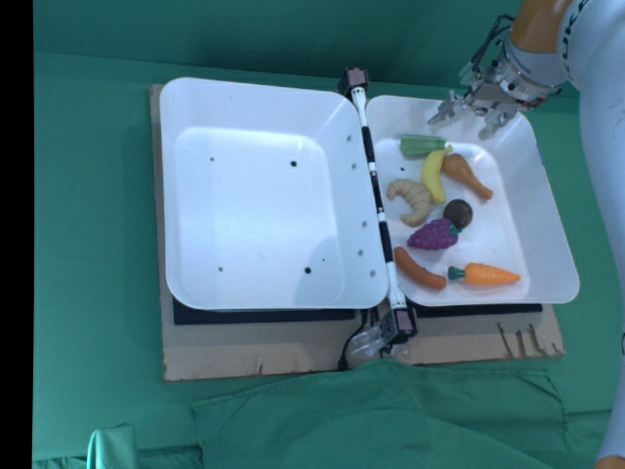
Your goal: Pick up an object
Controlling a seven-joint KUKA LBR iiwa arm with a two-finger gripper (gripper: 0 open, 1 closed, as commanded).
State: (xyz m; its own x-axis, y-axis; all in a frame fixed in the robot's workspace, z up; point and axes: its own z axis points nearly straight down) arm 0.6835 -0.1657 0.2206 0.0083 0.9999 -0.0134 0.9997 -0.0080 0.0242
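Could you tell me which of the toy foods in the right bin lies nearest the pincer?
The green vegetable, at the far end of the group, just below the pincer; the banana and drumstick lie farther down.

From my station I read only part of the KUKA name, white letters on the arm point(583, 8), cropped at the top edge.

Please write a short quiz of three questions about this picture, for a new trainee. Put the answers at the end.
1. True or false: the toy foods lie in the right bin.
2. Which item lies nearest the bench's front edge: (a) carrot, (b) banana, (c) grapes?
3. Where is the end effector?

Key: 1 true. 2 a. 3 Above the right bin's far edge, open, with nothing between its fingers.
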